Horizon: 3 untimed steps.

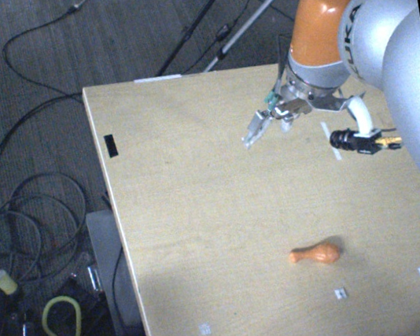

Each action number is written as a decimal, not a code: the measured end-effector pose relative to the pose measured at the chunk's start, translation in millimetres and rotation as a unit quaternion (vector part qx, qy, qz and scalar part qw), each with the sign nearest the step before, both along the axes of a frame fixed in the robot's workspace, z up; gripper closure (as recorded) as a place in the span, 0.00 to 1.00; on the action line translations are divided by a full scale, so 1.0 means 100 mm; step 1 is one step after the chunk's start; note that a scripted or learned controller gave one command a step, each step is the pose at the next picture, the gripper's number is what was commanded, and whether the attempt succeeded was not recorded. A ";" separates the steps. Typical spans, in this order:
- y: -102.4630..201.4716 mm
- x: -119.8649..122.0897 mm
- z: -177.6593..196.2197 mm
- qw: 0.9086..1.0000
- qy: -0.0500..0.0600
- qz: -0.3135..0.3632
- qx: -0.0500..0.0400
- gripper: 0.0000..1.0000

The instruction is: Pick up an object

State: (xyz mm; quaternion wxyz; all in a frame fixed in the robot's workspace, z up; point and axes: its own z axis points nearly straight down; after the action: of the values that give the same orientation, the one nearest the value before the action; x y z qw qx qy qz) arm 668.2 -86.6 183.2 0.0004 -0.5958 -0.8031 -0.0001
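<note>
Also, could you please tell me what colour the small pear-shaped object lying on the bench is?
Orange; the pear-shaped object shows best in the camera view.

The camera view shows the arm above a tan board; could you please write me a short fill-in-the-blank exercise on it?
1. The small orange pear-shaped object lies on the ____ board.
2. The band above the arm's wrist is ____.
3. In the camera view, the gripper hangs nearer the ____ edge than the orange object does.

Missing words: tan; orange; top

Partial "KU" lettering on grey arm [378,31]; nothing else legible.
</note>
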 end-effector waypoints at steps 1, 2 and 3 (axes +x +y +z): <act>-0.43 -0.01 -0.84 1.000 0.001 0.003 -0.002 0.00; -0.16 0.00 -0.99 0.991 0.000 0.133 0.000 0.00; -0.15 0.00 -0.90 0.991 -0.001 0.132 0.002 1.00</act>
State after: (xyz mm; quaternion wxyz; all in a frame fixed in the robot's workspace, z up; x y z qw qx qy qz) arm 668.5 -101.3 93.0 0.0004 -0.4846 -0.8747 -0.0021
